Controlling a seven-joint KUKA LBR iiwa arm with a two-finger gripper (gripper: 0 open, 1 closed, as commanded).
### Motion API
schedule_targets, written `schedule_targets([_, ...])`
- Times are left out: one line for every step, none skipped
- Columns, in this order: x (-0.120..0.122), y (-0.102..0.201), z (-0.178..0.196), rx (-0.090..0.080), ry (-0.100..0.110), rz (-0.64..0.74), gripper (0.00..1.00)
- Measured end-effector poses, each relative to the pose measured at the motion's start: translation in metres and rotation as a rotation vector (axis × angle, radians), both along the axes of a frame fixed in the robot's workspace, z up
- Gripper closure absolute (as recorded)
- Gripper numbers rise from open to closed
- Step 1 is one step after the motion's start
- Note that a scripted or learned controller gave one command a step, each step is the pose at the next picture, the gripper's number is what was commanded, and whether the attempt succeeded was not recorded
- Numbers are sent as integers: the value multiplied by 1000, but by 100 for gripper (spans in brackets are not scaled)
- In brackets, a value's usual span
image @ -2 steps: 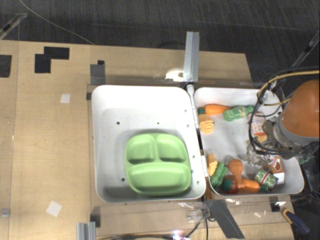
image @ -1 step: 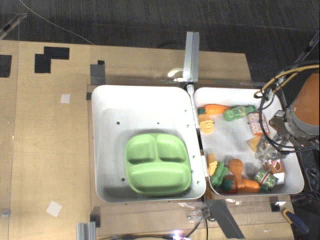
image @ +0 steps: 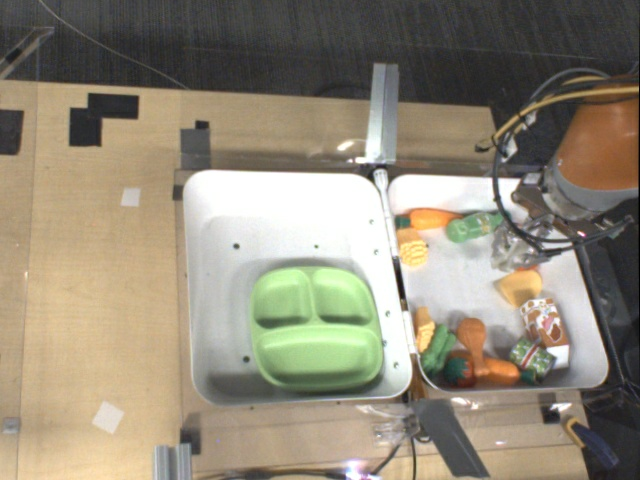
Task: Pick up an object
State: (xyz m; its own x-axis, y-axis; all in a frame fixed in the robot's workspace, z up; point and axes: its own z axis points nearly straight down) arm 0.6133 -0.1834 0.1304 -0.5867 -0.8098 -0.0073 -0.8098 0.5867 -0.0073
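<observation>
The right bin holds several toy foods. An orange carrot and a green bottle-shaped piece lie along its far side, with a yellow corn piece by the left wall. A yellow cheese wedge sits mid-right. A brown-and-white carton, a green-and-red box, an orange drumstick and a green pepper crowd the near side. My gripper hangs low in the bin's far right part, just right of the green piece and just above the cheese wedge. I see nothing held in it.
The left bin holds a green divided plate in its near half. A metal post stands behind the wall between the bins. Cables loop above the arm's orange band.
</observation>
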Motion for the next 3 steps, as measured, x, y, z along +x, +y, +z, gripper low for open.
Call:
schedule_targets([0,-1,0,0,0,-2,0])
schedule_targets([-35,-22,-41,-2,-5,-47,0])
schedule_targets([-94,-22,-40,-3,-7,-61,0])
